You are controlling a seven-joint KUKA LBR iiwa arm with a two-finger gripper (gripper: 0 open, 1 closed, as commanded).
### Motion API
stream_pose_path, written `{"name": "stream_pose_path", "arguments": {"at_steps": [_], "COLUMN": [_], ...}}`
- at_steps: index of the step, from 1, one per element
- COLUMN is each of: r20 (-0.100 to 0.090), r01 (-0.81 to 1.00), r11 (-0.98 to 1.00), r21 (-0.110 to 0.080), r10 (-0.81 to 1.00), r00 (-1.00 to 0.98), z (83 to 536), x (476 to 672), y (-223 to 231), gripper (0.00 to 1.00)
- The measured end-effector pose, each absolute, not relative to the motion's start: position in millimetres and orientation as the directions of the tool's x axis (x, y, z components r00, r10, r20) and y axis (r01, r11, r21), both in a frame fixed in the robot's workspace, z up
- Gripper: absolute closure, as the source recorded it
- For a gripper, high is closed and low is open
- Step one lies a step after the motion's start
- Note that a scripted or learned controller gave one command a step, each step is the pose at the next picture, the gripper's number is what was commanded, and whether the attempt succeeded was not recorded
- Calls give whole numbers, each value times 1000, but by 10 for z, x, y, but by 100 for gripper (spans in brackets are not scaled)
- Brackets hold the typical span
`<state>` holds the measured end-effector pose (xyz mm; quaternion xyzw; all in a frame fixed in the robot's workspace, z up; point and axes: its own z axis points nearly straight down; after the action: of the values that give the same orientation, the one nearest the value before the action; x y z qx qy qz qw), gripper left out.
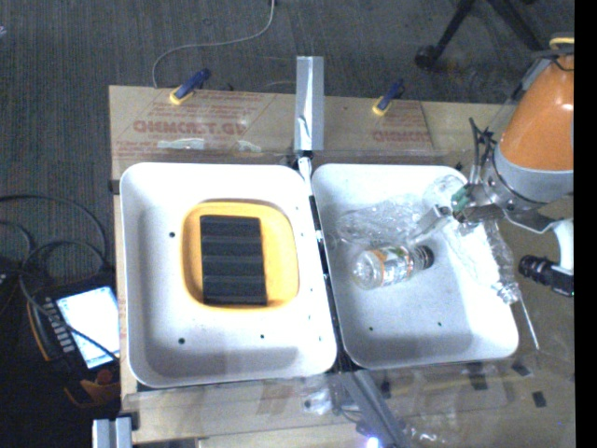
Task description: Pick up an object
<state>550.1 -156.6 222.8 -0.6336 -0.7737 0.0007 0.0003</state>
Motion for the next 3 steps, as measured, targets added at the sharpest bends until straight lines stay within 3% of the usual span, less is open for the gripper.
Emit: {"name": "stream_pose_path", "arguments": {"at_steps": [1,2,3], "r20": [-1,-1,-22], "r01": [971,970,941], "r11": [241,241,337], "r21": [-3,-3,43], "r10": [971,970,942], "r00": [-241,-241,-336], "z": [1655,1656,1436], "x": [5608,5608,5738], "y": [-1903,-1902,-1840], "gripper": [0,0,0]}}
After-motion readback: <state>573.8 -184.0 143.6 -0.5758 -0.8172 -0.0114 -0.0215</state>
